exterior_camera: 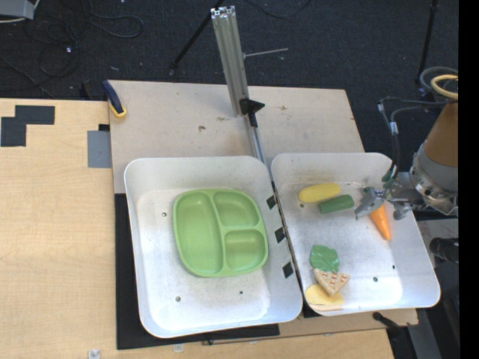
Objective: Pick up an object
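My gripper (382,205) hangs over the right edge of the right bin (408,294), below the arm's orange band. It is open, with one grey finger (364,200) to the left and the other to the right. An orange carrot-shaped piece (382,224) lies on the bin floor between and just below the fingers, and neither finger touches it visibly. To the left lie a yellow oblong piece (319,193) and a dark green block (336,204), side by side. Near the bin's front are a green leafy piece (324,257), a tan wedge (331,281) and a yellow piece (322,298).
The left bin (150,200) holds a light green divided plate (221,232). A metal post (232,62) rises behind the bins, at the middle of the bench. Black clips (278,234) join the two bins along their shared wall.
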### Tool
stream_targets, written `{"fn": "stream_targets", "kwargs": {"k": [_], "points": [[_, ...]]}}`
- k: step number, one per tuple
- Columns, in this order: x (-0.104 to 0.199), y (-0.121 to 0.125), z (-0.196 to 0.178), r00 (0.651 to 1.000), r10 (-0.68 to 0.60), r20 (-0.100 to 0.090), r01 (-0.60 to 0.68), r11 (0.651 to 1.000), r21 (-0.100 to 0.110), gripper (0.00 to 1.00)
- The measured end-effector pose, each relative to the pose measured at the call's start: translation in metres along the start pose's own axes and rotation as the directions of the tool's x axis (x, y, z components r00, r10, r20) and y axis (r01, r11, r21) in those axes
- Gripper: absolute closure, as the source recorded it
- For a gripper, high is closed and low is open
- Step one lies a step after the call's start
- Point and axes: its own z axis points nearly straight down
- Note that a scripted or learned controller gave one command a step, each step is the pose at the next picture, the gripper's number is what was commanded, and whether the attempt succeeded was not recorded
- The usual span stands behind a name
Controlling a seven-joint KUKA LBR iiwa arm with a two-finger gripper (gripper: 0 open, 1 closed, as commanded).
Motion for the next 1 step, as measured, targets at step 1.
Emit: {"fn": "stream_targets", "kwargs": {"k": [1], "points": [[0.0034,0.0079,0.0485,1.000,0.000,0.000,0.000,1.000,-0.001,0.00]]}}
